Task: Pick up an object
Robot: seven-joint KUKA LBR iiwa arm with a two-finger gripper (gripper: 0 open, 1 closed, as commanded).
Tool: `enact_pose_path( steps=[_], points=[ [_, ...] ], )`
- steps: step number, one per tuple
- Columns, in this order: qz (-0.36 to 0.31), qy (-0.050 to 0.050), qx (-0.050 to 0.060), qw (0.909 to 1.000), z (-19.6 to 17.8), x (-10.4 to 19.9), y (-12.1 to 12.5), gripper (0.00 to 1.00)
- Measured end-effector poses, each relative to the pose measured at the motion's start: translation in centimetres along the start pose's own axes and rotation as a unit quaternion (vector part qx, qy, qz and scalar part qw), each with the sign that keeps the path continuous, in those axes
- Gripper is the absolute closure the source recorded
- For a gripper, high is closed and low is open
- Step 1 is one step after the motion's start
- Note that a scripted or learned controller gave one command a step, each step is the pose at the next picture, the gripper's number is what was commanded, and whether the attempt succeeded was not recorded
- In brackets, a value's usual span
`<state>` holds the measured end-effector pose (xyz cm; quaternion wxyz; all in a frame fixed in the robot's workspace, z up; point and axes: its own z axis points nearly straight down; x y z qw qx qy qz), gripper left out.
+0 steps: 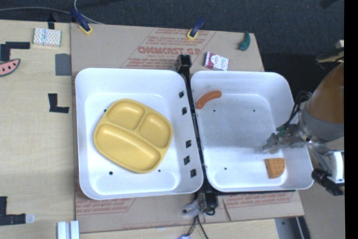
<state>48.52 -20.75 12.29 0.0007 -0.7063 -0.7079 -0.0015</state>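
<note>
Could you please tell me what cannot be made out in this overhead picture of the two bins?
- Gripper: small and blurred over the right bin; whether it touches anything is unclear.
- Arm: cut off by the right edge of the camera view.
- Small red-and-white packet above the bins: print too small to read.
- Orange waffle-like piece: too small to identify.

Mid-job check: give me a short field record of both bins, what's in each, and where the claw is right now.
left bin: holds a yellow divided plate, lying flat
right bin: holds an orange sausage near its upper left corner and a tan waffle piece near its lower right
claw: low inside the right bin at its right side, just above the waffle piece
claw contents: nothing seen between the fingers
arm: enters from the right edge
</note>
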Motion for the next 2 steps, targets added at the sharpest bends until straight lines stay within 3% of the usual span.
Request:
enact_pose_path(
  steps=[1, 2],
  points=[
    [0.000, 0.000, 0.000, 1.0000, 0.0, 0.0, 0.0, 0.00],
    [0.002, -0.003, 0.000, 1.0000, 3.7, 1.4, -0.2, 0.00]
  ],
)
